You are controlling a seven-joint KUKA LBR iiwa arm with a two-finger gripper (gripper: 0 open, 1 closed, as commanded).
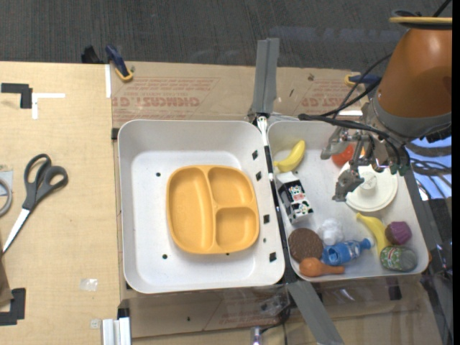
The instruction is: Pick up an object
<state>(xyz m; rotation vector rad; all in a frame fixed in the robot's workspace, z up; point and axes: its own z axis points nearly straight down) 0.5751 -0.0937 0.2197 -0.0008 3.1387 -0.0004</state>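
Gripper (357, 172) over right bin (415, 205), above white lid (375, 191); its state: cannot tell. Cardboard (172, 95) behind bins shows mirrored print, unreadable. Small black-white box (295, 198) label illegible.

This looks like a robot lab, a place for testing. A big robot arm (420, 70), grey and orange, reaches in from the right, with lots of wires (431, 165) hanging by it. The tabletop (57, 264) is plain light wood with black tape marks (16, 92) stuck on it. Two white bins (129, 214) sit side by side on flat brown cardboard (172, 95), joined by grey metal bars (266, 70). A blue clamp (118, 62) grips the cardboard edge. Scissors (32, 192) lie on the wood. One bin holds a yellow plastic plate (213, 208); the other holds small toys like pretend bananas (290, 155). The floor (180, 13) is dark grey carpet, like in an office.
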